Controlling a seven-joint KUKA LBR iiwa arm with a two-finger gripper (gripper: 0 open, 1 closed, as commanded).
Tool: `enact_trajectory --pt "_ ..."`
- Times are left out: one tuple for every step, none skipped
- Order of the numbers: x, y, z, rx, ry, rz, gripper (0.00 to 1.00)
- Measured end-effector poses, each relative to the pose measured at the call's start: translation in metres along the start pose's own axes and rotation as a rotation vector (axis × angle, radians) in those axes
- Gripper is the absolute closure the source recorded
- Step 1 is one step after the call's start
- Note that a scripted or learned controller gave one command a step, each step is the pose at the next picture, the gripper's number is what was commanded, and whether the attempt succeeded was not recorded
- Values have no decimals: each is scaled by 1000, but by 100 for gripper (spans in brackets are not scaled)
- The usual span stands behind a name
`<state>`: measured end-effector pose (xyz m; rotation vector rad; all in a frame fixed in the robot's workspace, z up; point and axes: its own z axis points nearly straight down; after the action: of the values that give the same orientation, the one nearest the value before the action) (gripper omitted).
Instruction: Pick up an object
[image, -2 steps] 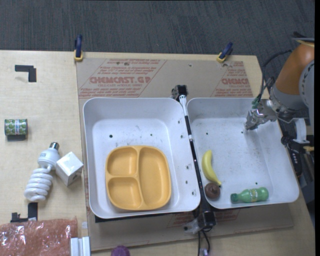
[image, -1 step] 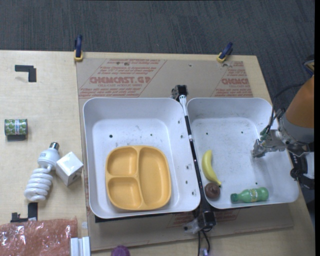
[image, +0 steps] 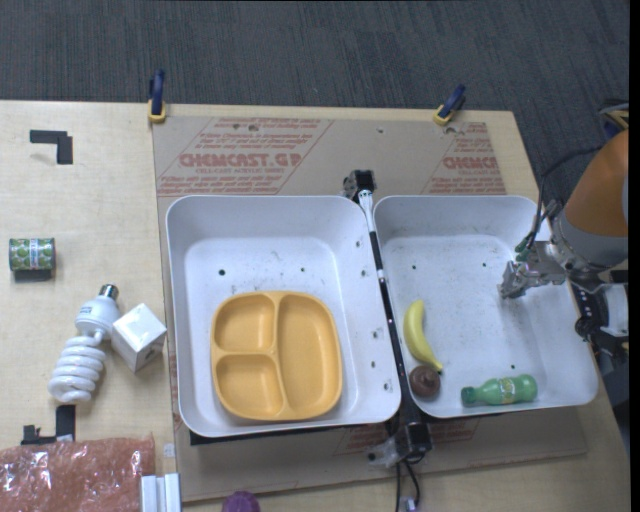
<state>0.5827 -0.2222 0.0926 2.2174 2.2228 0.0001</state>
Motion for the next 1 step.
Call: enact_trajectory --pt "8 24 0 -1 0 0 100"
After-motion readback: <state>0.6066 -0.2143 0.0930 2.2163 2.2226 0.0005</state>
